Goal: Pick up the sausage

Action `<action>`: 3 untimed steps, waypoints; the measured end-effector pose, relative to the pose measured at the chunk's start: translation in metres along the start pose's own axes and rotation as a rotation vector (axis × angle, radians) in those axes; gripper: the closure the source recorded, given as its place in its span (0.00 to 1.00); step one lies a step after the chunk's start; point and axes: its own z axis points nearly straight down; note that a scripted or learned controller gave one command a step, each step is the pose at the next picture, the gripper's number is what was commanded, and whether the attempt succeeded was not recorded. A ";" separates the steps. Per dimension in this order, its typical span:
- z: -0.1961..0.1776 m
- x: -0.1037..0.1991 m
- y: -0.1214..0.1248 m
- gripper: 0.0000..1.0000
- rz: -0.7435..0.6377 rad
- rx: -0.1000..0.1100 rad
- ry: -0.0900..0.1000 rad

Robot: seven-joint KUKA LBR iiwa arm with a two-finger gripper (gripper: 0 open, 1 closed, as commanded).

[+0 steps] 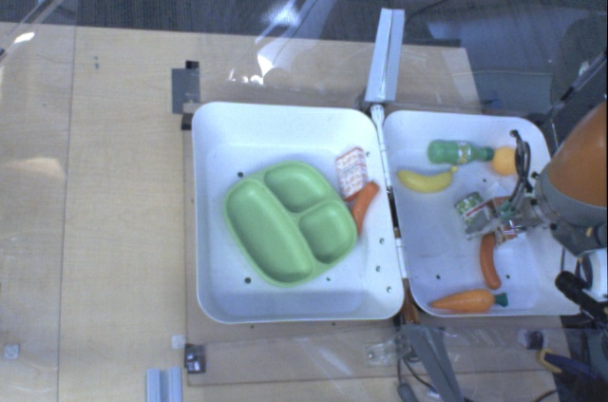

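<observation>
So the sausage (488, 261) sits in the right bin (427, 229), right below the end effector (503, 220), its top end just about touching it. Long axis runs straight away from the end effector toward the carrot (463, 300). Can't tell if the end effector is open or closed, too blurry.
</observation>
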 end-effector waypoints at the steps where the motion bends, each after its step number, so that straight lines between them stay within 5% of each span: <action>1: -0.001 0.028 0.004 0.00 -0.050 0.002 0.002; 2: -0.014 0.026 0.009 1.00 -0.051 -0.010 -0.006; 3: -0.014 0.026 0.008 0.00 -0.052 -0.010 -0.006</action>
